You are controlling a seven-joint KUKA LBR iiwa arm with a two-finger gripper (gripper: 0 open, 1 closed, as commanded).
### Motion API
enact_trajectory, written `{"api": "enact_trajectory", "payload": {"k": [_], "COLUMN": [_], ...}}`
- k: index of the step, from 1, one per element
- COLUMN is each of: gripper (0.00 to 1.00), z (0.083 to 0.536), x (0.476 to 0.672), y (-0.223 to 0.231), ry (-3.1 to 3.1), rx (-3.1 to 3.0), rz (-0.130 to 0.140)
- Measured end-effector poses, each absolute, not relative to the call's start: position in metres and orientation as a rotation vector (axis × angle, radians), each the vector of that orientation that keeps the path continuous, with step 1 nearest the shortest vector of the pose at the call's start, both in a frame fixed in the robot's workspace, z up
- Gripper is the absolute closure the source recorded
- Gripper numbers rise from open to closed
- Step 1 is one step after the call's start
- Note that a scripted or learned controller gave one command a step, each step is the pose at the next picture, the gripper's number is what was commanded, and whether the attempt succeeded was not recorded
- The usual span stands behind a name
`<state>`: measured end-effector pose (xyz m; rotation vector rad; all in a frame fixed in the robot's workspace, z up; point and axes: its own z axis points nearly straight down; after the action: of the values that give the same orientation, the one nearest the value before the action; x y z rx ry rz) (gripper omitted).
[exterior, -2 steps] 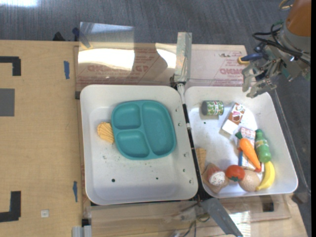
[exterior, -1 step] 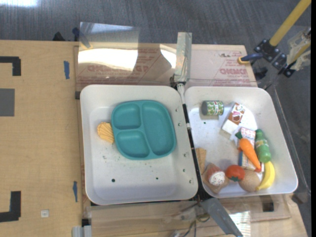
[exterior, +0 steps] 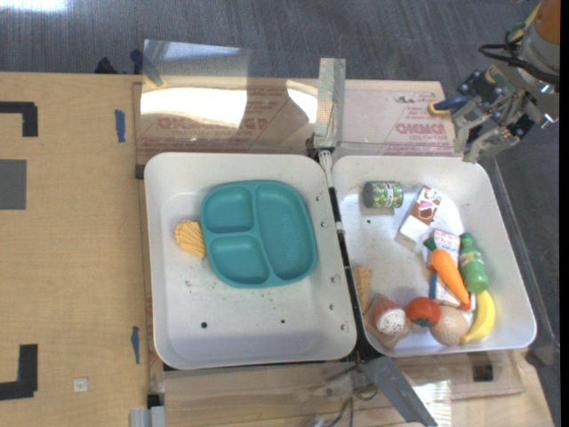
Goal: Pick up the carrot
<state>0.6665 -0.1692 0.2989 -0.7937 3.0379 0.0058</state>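
Here, carrot [exterior: 450,278] lies diagonal, tip toward lower right, greens upper left; jaws' state unclear.

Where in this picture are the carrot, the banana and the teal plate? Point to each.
carrot [exterior: 450,279]: camera view, middle of its orange body.
banana [exterior: 484,318]: camera view, middle of its yellow curve.
teal plate [exterior: 283,230]: camera view, floor of its large compartment.

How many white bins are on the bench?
2. The left bin holds a teal divided plate; the right bin holds the carrot among other toy foods.
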Motion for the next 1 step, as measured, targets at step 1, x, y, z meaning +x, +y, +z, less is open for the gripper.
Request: {"api": "enact_trajectory", "payload": {"k": [1], "gripper": [1.00], "z": [0.3948], "x": [0.6676], "y": [-0.2223], "ry": [3.017], "rx": [-0.810], "rz": [-0.015]}}
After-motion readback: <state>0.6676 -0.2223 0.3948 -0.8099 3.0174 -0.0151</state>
